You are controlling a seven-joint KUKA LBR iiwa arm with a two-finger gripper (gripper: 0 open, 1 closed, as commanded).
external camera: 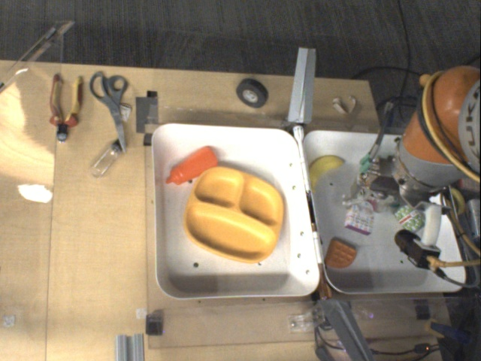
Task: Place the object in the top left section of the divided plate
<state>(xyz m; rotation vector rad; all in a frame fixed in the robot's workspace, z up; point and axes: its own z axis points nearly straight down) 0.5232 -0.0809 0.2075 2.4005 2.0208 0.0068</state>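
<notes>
Along the far edge of the wooden surface [90, 262], loose tools are lying well apart from the bins: red-handled pliers [64, 104] at the far left, grey scissors [113, 100] just beside them, a small clear piece [105, 159] below the scissors, and a roll of black tape [252, 92] further right. A grey metal bar [303, 85] is standing at the far end of the seam between the two bins, and a small black block [147, 110] is sitting near the left bin's far corner.

The left bin [173, 269] is holding the yellow divided plate [234, 213], which is lying tilted near the bin's middle with its sections facing up. An orange carrot-shaped object [192, 165] is lying on the bin floor just beside the plate's upper left edge; it looks to be touching the rim, but it is outside the plate's sections.

The right bin [376, 280] is holding a yellow-green rounded item [325, 165] near its far left corner, a brown biscuit-like piece [342, 253] near its near left corner, and a small printed packet [359, 218] between them. The arm [451, 119] is hanging over this bin from the right, its cables crowding the bin's right half. The hand [376, 183] is hovering low near the packet, and how far it is open cannot be made out among the wiring, nor whether it has hold of anything.
</notes>
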